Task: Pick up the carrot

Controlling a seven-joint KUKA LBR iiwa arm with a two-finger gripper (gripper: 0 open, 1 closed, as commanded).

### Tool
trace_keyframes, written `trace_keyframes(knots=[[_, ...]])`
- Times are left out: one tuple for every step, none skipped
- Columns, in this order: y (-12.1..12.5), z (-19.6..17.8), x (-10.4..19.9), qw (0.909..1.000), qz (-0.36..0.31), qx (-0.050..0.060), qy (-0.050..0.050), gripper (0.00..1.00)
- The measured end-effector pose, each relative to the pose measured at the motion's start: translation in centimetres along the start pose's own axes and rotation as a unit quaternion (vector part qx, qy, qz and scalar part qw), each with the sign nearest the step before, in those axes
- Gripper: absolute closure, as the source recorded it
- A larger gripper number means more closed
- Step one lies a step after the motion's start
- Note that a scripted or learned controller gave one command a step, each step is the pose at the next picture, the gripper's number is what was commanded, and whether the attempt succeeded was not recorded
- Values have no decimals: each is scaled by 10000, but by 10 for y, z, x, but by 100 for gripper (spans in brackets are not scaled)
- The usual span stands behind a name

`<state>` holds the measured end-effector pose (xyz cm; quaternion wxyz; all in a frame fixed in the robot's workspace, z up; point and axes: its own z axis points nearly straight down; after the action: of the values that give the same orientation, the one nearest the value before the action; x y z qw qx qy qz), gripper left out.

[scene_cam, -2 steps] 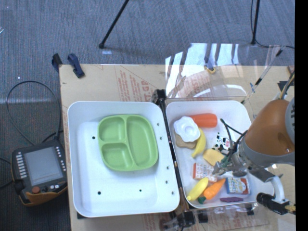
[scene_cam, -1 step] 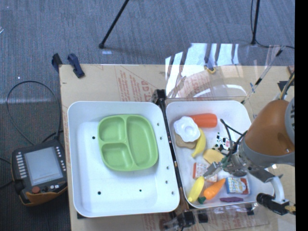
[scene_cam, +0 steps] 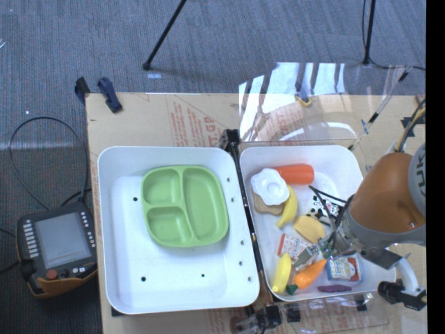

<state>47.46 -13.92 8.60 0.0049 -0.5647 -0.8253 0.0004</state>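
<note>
Toward the right bin's [scene_cam: 348,160] near edge lies the small orange carrot with green top [scene_cam: 308,274], touching a yellow corn cob [scene_cam: 281,273]. Gripper [scene_cam: 316,250] hovers just above it, jaw state indeterminable. Approach step; next calls for descent and closure.

A brown cardboard-topped bench [scene_cam: 174,120] stood on a grey ribbed carpet floor [scene_cam: 83,40].

The carpet ran across the far side and down the left, striped finely. Two thin black tripod legs [scene_cam: 167,30] slanted over it at the far middle, and a black stand pole [scene_cam: 368,23] rose at the far right. On the floor at the near left lay a grey handheld control pendant with a dark screen [scene_cam: 59,245], its black cable [scene_cam: 42,127] looping away behind it. Two dark blue clamps [scene_cam: 108,92] gripped the bench's far left corner. A clear plastic sheet [scene_cam: 313,99] at the far right caught bright glare.
</note>
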Motion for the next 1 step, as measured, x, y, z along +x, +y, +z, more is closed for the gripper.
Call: trace_keyframes(knots=[[-1,-9,0,10000,59,7,17,100]])
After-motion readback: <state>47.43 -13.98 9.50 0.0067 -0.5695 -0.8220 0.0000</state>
